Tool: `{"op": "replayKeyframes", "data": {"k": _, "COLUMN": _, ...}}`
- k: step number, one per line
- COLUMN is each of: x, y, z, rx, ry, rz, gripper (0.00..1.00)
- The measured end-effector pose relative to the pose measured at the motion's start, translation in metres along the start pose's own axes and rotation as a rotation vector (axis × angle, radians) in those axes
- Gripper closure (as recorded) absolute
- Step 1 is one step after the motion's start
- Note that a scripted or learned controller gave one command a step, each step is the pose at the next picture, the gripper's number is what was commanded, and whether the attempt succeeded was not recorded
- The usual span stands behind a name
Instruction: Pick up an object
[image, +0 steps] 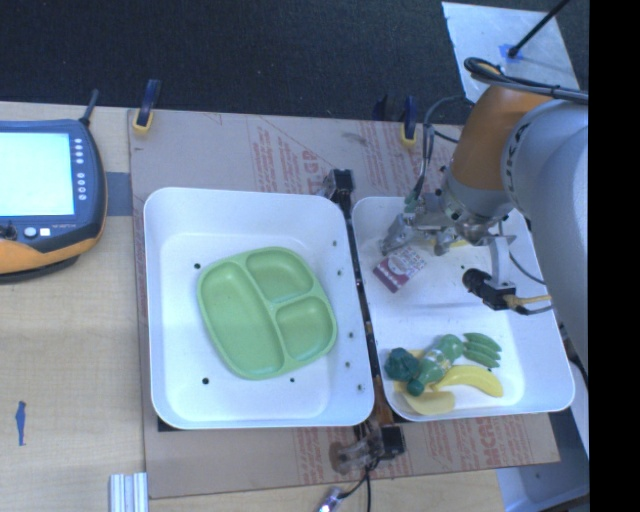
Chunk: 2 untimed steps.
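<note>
Hovering near the right bin's (560, 395) far edge, the gripper (405, 232) hangs over a small packet (399, 268), grip indiscernible.

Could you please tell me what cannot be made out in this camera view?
- Gripper: too small and cluttered to tell its state.
- Small packet below it: label too blurred to read.
- Toy pile in right bin: pieces overlap, hiding shapes.
- Arm: covers the bin's far right corner.
</note>
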<state>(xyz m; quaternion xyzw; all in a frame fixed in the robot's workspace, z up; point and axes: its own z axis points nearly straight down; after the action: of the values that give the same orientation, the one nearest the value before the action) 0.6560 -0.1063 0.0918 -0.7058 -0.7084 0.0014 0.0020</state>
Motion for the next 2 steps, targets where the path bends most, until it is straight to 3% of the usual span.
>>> {"op": "replayKeyframes", "data": {"k": 1, "x": -0.042, "y": 0.0, "z": 0.0, "rx": -0.002, "ry": -0.001, "rz": 0.002, "gripper": 0.0}}
{"op": "replayKeyframes", "data": {"k": 2, "x": -0.087, "y": 0.0, "z": -0.153, "rx": -0.006, "ry": -0.002, "rz": 0.001, "gripper": 0.0}}
